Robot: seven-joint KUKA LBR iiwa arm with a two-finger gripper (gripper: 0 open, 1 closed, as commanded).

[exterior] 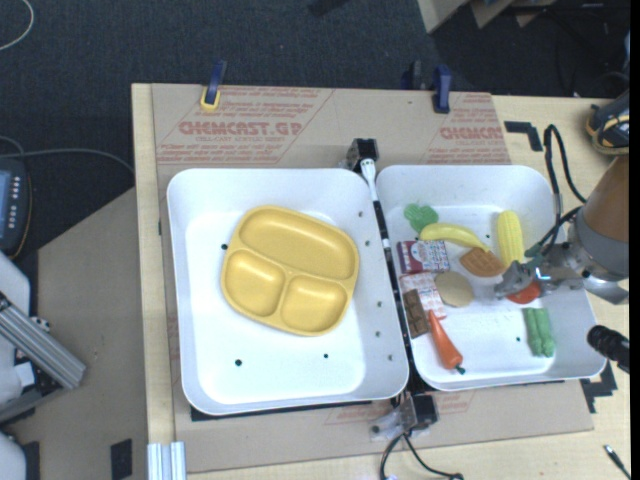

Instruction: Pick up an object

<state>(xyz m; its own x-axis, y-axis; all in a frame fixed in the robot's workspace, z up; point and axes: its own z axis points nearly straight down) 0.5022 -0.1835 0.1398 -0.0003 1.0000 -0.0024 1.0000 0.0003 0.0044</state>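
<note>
My gripper (517, 274) hangs low over the right side of the right bin (480, 372), reaching in from the right. A small red object (524, 294) lies right under it, partly hidden by the gripper. Close by are a corn cob (509, 235), a brown bread-like piece (481, 262), a tan round piece (455, 290) and a green pod (540, 331). Further left in the bin are a banana (452, 235), a green leafy item (421, 215), a red packet (423, 256), a brown bar (418, 306) and a carrot (446, 343).
The left bin (200, 348) holds a yellow divided plate (290, 270). A black strip (378, 230) runs between the two bins. Cables (553, 158) trail behind the right bin, near the arm.
</note>
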